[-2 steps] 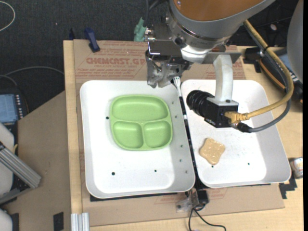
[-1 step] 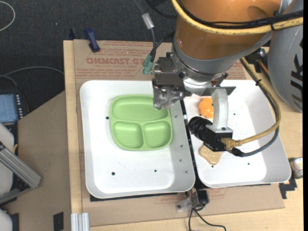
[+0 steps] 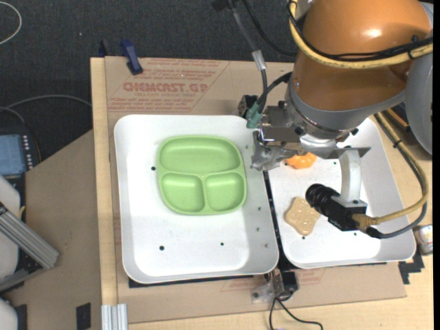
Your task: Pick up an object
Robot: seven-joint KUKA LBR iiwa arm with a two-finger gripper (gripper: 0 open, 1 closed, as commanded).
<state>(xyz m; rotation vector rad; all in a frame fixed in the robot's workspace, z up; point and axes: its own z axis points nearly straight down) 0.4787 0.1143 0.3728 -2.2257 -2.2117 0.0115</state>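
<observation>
In the right bin (image 3: pixel 385 249) lies a tan, toast-shaped piece (image 3: pixel 302 216) near the bin's front left. An orange object (image 3: pixel 301 161) lies further back, partly hidden under the arm. The arm's wide orange band (image 3: pixel 357 26) and grey wrist (image 3: pixel 323 112) hang over the back of this bin. My gripper (image 3: pixel 273 145) sits low at the wrist's left side, over the seam between the two bins, just left of the orange object. Nothing is visibly held.
The left bin (image 3: pixel 134 218) holds a green divided plate (image 3: pixel 201 174) with three compartments. A black cylindrical part (image 3: pixel 328 203) with a yellowish cable (image 3: pixel 399 215) hangs from the arm beside the tan piece. Cardboard (image 3: pixel 172 81) lies under the bins.
</observation>
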